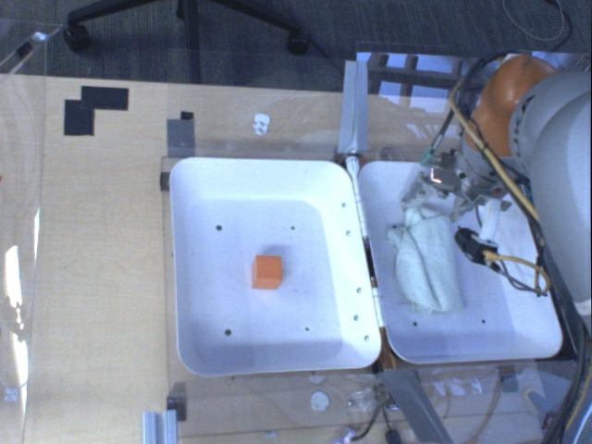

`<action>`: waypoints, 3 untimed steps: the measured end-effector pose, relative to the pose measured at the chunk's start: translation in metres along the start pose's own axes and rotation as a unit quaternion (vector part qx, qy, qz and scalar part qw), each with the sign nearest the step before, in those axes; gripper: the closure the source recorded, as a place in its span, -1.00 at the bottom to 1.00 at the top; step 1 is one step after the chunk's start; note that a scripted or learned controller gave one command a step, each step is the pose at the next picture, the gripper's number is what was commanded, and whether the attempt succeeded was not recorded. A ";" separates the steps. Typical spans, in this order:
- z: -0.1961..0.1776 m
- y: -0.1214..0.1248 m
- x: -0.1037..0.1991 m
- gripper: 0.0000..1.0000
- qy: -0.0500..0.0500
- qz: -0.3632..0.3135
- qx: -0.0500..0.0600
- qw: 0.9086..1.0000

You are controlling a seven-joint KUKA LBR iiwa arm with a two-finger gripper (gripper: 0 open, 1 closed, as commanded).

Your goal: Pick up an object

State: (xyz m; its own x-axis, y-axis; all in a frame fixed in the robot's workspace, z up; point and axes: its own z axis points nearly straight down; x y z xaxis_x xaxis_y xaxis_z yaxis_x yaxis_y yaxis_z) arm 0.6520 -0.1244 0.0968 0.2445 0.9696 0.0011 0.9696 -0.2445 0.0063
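A small orange cube (267, 272) lies near the middle of the left white bin (199, 340). A crumpled white cloth (427, 262) lies in the right white bin (527, 336), stretching from its upper left toward its centre. My gripper (437, 191) hangs low over the upper end of the cloth, at the back of the right bin, and seems to touch or nearly touch the fabric. The grey arm with its orange band (507, 109) partly covers it from the right.
Black cables (490, 252) loop off the wrist over the right bin. A raised divider (365, 248) separates the two bins. A metal bracket (351, 109) stands behind them, and the wooden bench (83, 276) spreads to the left.
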 end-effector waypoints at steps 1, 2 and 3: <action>-0.012 0.001 0.002 1.00 0.000 -0.003 -0.002 1.000; -0.111 -0.038 0.067 1.00 0.000 0.082 0.001 0.997; -0.121 -0.023 0.045 1.00 -0.001 0.070 0.002 0.998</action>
